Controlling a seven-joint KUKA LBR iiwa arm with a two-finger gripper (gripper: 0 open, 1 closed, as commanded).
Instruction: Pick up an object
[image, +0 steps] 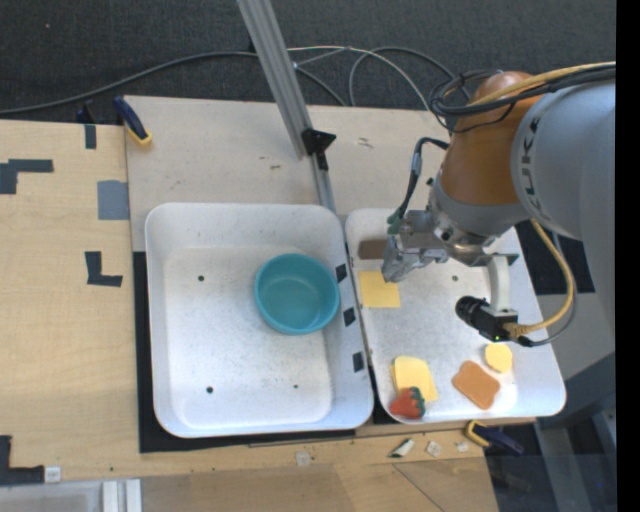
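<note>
While the arm (520, 150) reaches in from the right over the right bin (535, 400), its gripper (397, 268) hangs low above the upper left part of that bin, right at the top edge of a flat yellow square (379, 291) lying on the bin floor. Whether the jaws are open or closed I cannot tell; the wrist housing hides them from this slanted view, and nothing can be seen held.

That yellow square looks like the likeliest target, since it sits directly beneath the gripper. Other candidates lie well apart near the bin's front edge: a yellow block (413, 376) with a small red piece (407, 403) touching it, an orange slab (476, 384), and a small yellow piece (498, 357) just beside a black fitting on the arm's cable. In the left bin (190, 330) a teal bowl (295, 292) sits upright toward the right wall.

My reading is that this is the approach or descent step, with no grasp made. The next move calls for centring over the square, coming down to the floor and closing. A thin flat piece offers little edge to pinch, so the jaws could slide over it or push it toward the bin wall.
</note>
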